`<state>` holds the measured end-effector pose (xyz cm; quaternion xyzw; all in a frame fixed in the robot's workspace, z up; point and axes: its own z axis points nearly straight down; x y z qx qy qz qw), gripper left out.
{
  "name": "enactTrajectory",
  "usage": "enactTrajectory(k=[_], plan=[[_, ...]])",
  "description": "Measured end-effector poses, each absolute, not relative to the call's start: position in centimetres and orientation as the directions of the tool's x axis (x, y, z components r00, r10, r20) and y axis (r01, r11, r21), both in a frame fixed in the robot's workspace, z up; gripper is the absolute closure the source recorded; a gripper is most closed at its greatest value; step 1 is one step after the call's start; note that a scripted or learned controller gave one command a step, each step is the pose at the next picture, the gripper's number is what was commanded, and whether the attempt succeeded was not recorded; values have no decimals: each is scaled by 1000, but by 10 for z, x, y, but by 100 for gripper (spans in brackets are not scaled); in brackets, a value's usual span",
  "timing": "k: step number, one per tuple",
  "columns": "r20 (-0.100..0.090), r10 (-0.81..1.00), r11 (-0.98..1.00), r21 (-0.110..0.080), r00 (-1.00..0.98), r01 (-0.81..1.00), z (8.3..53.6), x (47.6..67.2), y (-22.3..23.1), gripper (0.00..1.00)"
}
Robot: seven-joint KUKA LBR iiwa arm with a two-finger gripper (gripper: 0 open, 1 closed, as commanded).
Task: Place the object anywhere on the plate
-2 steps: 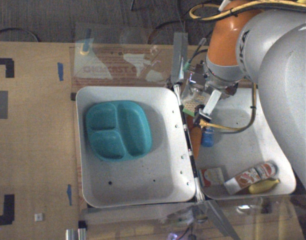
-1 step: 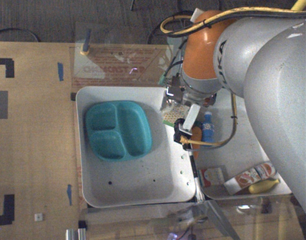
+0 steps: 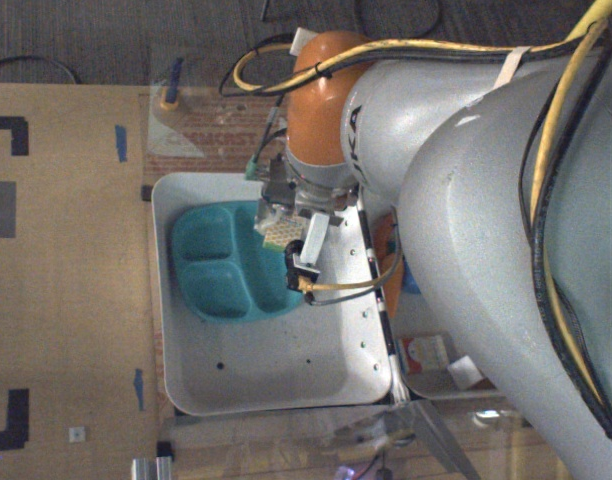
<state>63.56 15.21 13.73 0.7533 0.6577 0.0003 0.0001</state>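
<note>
A teal divided plate (image 3: 218,265) lies in the upper left part of the left white bin (image 3: 266,368). My gripper (image 3: 282,230) hangs over the plate's right edge, below the orange wrist band (image 3: 321,108). A pale yellow waffle-patterned object (image 3: 277,231) shows at the gripper's tip, right above the plate's upper right compartment. I cannot make out whether it sits between the fingers or rests on the plate.
The grey arm (image 3: 486,218) covers most of the right bin, where an orange item (image 3: 386,243) and a red-and-white packet (image 3: 433,352) peek out. A clear plastic sheet (image 3: 191,118) lies on the cardboard-coloured bench beyond the left bin. The left bin's lower floor is bare white.
</note>
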Motion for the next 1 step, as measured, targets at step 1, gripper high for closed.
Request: enactTrajectory(k=[1], plan=[[0,991,-135,1,135,991,138,636,152,0]])
